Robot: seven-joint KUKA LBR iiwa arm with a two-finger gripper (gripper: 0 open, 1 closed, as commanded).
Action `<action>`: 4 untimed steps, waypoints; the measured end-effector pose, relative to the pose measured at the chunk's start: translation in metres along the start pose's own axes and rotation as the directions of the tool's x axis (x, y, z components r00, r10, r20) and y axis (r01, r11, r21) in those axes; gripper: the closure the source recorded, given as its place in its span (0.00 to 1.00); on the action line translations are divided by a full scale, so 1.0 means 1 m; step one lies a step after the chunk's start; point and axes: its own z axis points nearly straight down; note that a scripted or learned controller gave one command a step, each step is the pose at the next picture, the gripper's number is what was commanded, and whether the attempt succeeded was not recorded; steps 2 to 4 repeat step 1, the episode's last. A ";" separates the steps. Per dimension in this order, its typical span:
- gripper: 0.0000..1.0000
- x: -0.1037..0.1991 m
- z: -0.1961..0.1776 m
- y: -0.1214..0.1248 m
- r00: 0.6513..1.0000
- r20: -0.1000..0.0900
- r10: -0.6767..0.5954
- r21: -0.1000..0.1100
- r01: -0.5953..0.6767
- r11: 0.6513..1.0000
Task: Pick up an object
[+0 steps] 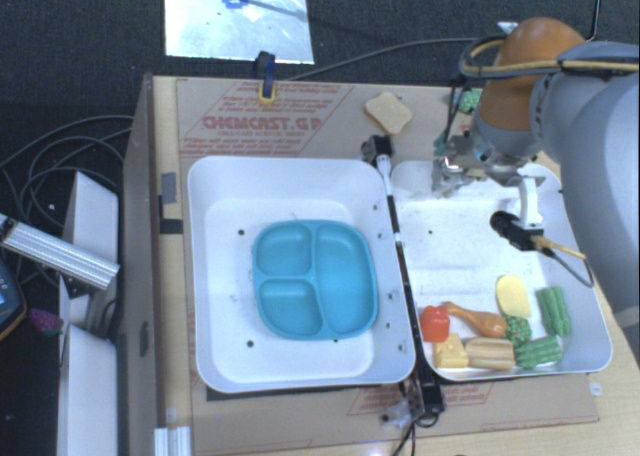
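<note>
Toy food (495, 329) lies heaped in the right bin's (450, 244) near corner — untouched, well apart from the gripper (452, 172) poised over the far end; whether its jaws are parted, I cannot tell.

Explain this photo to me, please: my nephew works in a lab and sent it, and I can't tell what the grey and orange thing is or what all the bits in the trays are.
One camera fixed above a bench took this, looking down at a slant. The grey shape with the orange band is a robot arm reaching in from the right. Its gripper hangs over the far end of the right bin; I can't tell whether it holds anything. The left bin contains a blue divided plate. Toy food is heaped in the right bin's near corner: a red tomato-like piece, a yellow piece, green vegetables and more. A small tan piece lies on the cardboard behind the bins. The job is simply picking something up.
</note>
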 end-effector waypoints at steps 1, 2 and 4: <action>1.00 0.000 -0.011 0.001 1.000 0.001 -0.003 -0.003 0.003 1.000; 1.00 0.000 -0.011 0.001 1.000 0.001 -0.003 -0.003 0.003 1.000; 1.00 0.000 -0.011 0.001 1.000 0.001 -0.003 -0.003 0.003 1.000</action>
